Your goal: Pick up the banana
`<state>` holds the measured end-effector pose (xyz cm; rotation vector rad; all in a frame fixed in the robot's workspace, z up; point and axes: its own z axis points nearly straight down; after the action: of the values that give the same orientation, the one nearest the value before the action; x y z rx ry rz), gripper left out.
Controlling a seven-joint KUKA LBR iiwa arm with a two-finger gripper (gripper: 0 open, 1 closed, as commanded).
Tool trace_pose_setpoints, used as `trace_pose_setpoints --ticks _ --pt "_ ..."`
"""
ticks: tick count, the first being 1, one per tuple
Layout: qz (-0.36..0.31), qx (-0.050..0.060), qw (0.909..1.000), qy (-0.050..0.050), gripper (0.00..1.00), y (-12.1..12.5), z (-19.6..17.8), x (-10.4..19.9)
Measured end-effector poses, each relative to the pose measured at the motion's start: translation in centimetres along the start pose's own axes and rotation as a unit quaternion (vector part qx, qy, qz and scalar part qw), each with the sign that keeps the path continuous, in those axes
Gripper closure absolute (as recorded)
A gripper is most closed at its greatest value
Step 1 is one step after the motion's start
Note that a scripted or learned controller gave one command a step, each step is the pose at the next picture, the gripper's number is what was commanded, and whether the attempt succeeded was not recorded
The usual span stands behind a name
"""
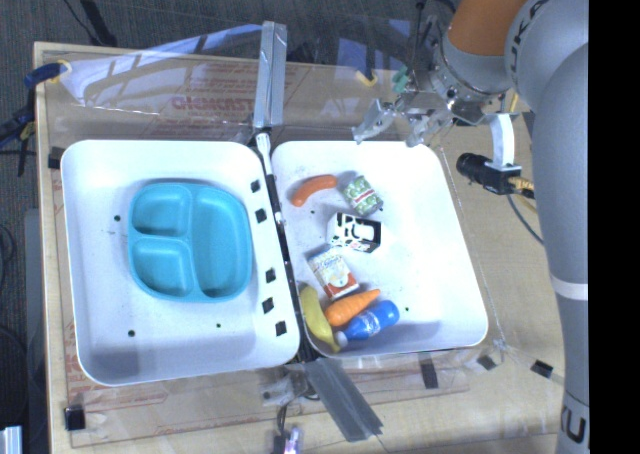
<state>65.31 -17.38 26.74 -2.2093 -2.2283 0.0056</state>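
The banana [315, 317] is yellow and lies at the near left corner of the right bin [440, 242], partly under an orange carrot [352, 307] and beside a blue bottle [372, 322]. My gripper [392, 124] hangs above the far rim of the right bin, well away from the banana. Its fingers are spread apart with nothing between them.
The right bin also holds an orange sausage [314, 188], a green packet [361, 194], a black-and-white carton [356, 232] and a small snack packet [333, 270]. A blue divided tray [190, 240] sits in the left bin [90, 272]. The arm [520, 12] fills the right side.
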Motion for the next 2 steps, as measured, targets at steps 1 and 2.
trace_pose_setpoints --ticks 1,2 --pt "-0.014 -0.002 0.9999 0.000 0.00 -0.51 17.56 -3.16" --pt "-0.017 -0.001 0.9998 0.000 1.00 -0.45 16.57 -2.97"
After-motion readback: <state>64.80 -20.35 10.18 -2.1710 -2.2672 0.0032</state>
